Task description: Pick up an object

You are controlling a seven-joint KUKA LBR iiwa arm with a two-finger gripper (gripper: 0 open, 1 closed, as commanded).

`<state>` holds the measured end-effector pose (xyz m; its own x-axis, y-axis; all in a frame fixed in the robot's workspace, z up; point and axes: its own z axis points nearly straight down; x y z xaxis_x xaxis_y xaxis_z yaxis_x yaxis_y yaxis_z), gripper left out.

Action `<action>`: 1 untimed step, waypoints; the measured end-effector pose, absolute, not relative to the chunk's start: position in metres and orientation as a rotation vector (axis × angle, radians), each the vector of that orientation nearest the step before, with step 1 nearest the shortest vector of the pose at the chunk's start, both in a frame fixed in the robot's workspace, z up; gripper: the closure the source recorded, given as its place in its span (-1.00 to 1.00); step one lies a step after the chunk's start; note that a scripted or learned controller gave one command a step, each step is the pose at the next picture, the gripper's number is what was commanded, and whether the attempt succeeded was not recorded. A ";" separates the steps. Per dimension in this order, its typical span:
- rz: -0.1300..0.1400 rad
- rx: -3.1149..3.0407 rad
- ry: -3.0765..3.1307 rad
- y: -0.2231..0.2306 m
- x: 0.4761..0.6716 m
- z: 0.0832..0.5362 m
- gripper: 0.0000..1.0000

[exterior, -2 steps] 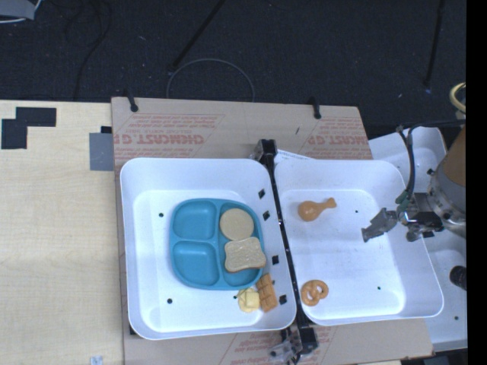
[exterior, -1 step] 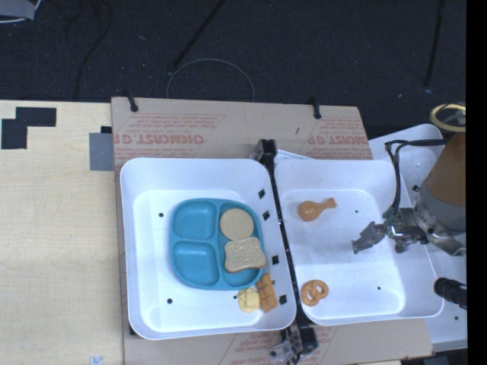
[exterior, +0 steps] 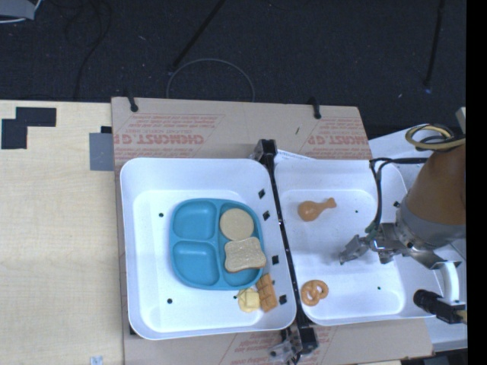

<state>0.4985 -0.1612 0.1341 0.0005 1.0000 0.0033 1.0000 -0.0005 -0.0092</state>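
My gripper [exterior: 358, 250] hangs over the right bin [exterior: 335, 181], near its middle right, with its grey fingers spread open and nothing between them. A tan chicken drumstick [exterior: 315, 208] lies in that bin, up and to the left of the gripper. A brown pretzel [exterior: 313, 292] lies by the bin's near edge, down and to the left of the gripper. Both lie apart from the fingers.
The left bin [exterior: 144, 204] holds a blue divided plate [exterior: 199, 243] with a round cracker [exterior: 236, 223] and a bread slice [exterior: 244, 255] on it. A yellow piece [exterior: 248, 300] and an orange waffle piece [exterior: 266, 292] lie beside the plate. A black divider [exterior: 278, 234] separates the bins.
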 end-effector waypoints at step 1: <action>0.002 -2.221 -2.218 -0.160 0.498 0.086 -1.00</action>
<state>0.4984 -0.1605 0.0856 0.0014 1.0000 0.0008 1.0000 -0.0014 -0.0027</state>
